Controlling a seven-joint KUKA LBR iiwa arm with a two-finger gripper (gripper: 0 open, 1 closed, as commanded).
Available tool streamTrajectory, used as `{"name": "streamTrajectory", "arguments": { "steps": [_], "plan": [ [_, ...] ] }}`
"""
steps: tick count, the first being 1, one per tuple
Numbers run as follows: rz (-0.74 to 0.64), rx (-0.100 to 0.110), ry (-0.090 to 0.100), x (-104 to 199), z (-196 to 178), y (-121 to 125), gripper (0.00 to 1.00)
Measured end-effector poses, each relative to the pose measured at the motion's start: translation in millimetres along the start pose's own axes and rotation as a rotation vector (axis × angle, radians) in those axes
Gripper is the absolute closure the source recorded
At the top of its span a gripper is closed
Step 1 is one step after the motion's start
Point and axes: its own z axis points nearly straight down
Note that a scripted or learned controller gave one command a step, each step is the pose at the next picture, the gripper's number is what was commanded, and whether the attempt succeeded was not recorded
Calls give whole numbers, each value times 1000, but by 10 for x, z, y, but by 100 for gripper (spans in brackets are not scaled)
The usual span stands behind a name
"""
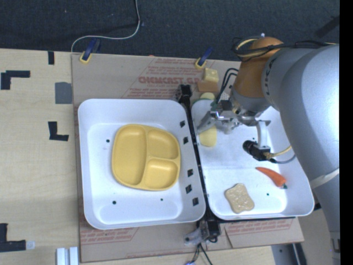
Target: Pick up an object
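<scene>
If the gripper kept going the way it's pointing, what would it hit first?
Probably the pale yellow object in the right bin, just below-left of the gripper; depth is unclear from this angle.

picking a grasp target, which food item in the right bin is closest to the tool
The pale yellow rounded piece by the bin's left wall, just below-left of the tool. The cracker-like beige piece and the orange carrot lie farther off, toward the near edge.
</scene>
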Motion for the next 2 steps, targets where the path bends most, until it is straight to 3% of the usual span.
{"name": "streamTrajectory", "arguments": {
  "steps": [1, 2],
  "plan": [
    [1, -1, -1, -10, -106, 3, 100],
    [1, -1, -1, -9, -101, 2, 0]
  ]
}}
